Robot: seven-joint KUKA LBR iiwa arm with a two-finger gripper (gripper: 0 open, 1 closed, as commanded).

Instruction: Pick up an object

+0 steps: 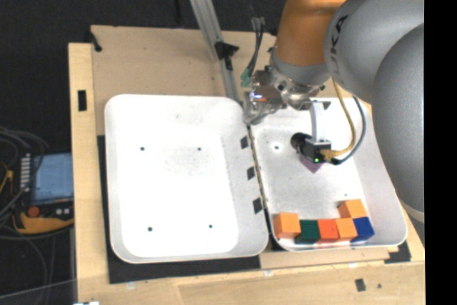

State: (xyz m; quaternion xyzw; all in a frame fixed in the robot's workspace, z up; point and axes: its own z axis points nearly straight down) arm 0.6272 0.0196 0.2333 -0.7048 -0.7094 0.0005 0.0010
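Observation:
Several small blocks lie in a row along the near edge of the right bin (pixel 285 161): an orange block (pixel 287 223), a green block (pixel 309 231), a red-orange block (pixel 328 229), another orange block (pixel 345 228) and a blue block (pixel 363 226). Just behind them sits a brownish-orange block (pixel 351 209). My gripper (pixel 255 102) hangs over the far left corner of the right bin, by the wall between the bins and far from the blocks. The wrist and its orange band hide much of it.
The left bin (pixel 175 175) lies beside the right one. A slanted metal rail (pixel 203 3) rises behind the bins. A small black part with a green light (pixel 313 150) hangs on a cable over the right bin. The grey arm covers the right side.

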